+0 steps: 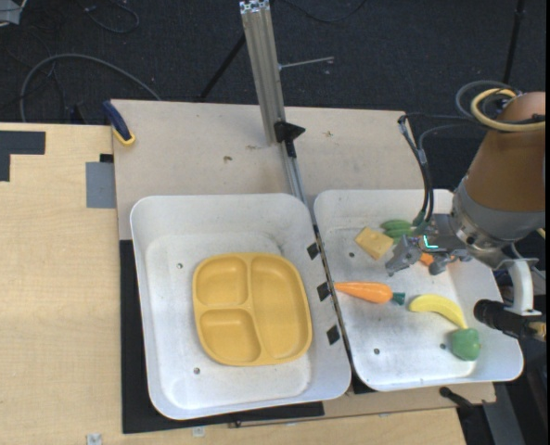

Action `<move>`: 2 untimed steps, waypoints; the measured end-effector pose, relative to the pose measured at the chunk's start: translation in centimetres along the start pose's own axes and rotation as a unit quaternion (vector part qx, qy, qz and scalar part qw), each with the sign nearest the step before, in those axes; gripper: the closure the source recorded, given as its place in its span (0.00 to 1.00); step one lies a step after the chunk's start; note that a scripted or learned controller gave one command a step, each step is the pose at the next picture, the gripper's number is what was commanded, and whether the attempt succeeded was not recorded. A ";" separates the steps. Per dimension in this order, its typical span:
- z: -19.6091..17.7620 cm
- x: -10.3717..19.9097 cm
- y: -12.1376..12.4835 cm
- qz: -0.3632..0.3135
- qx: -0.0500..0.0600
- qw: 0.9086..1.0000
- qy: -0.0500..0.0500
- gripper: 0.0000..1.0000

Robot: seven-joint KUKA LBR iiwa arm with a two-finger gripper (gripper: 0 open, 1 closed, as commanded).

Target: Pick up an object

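My gripper (421,258) is low in the right bin (414,369), near its back right part, and stands open. A small orange piece (428,260) shows between its fingers; whether they touch it I cannot tell. Left of the gripper lie a pale yellow block (374,242) and a green item (397,227). An orange carrot (364,292) lies in front of the gripper to the left. A yellow banana (439,309) and a round green fruit (464,343) lie toward the bin's front right.
The left bin (163,248) holds a yellow divided plate (252,307). A metal post (265,72) rises behind the bins. The arm's grey body with its orange band (511,165) looms over the right bin's right edge.
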State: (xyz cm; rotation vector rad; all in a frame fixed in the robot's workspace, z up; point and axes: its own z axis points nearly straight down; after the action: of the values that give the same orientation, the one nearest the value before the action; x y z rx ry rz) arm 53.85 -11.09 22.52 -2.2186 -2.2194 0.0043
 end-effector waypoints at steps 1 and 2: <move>-0.1 0.0 0.1 0.000 -0.001 1.000 0.000 0.00; 4.3 -0.1 0.4 0.000 0.001 1.000 0.000 0.00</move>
State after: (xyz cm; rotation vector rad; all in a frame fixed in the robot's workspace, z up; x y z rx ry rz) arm 54.26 -11.15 18.27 -2.2173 -2.2176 0.0060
